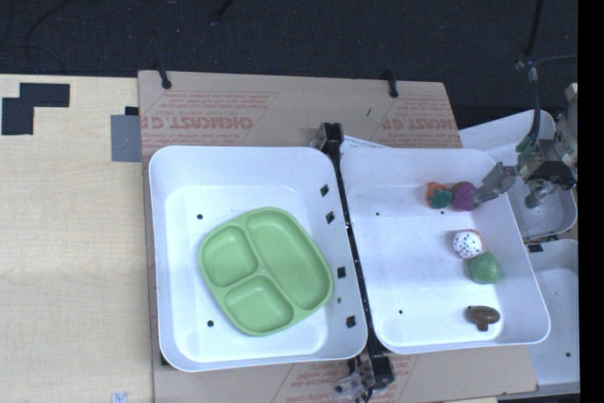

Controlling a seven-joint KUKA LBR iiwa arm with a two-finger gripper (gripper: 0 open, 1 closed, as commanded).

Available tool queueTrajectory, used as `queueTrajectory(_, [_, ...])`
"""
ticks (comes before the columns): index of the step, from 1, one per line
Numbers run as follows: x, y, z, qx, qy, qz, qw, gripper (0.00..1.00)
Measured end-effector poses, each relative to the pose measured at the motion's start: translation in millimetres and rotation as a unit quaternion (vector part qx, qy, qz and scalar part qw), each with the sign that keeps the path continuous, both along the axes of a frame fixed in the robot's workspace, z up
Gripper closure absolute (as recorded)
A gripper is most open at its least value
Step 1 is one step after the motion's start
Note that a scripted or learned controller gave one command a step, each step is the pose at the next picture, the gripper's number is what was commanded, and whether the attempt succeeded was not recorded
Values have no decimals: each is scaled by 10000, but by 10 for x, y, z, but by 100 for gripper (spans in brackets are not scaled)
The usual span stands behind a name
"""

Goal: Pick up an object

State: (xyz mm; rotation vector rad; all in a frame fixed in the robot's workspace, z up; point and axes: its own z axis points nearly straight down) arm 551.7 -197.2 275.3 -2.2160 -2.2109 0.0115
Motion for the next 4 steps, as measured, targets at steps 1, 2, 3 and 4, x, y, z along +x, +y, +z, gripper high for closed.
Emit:
queueTrajectory(1, [20,2,65,-14,-61,12,10000,0])
queueTrajectory(2, [4,-10,-372,-4,-31,10,10000,0])
queueTrajectory(3, [21,-10,-811,-2,-31,9,10000,0])
queueTrajectory(4, [62,-22,-1259,-3,-32,5,10000,0])
